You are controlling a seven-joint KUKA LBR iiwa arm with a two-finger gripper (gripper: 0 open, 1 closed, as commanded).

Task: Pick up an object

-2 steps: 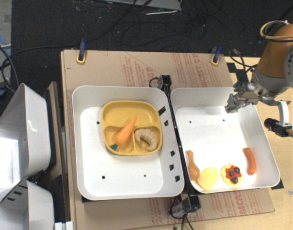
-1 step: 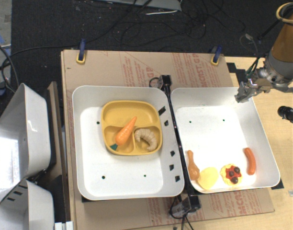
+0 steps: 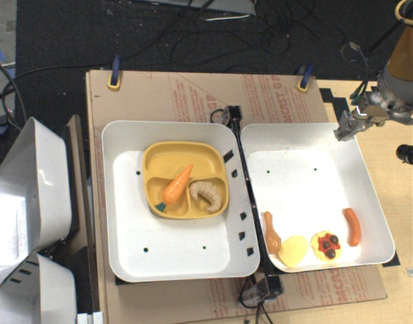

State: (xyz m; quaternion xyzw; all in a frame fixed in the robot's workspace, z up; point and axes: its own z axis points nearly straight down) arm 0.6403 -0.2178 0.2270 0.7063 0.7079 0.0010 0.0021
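Cardboard-topped bench (image 3: 193,90) with two white bins. Gripper (image 3: 346,128) above right bin's (image 3: 308,181) far corner, grip state unclear; sausage (image 3: 353,226) well below.

- The arm (image 3: 403,52) is cut off by the right edge.
- The gripper (image 3: 346,128) is too small to read its fingers.
- The carrot (image 3: 176,185) hides the tray (image 3: 159,157) divider beneath.

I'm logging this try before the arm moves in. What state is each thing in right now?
gripper: above the right bin's far right corner, nothing seen between its fingers
yellow divided plate: flat in the left bin
toy carrot: lying on the plate
toy shrimp: lying on the plate
toy sausage: lying in the right bin
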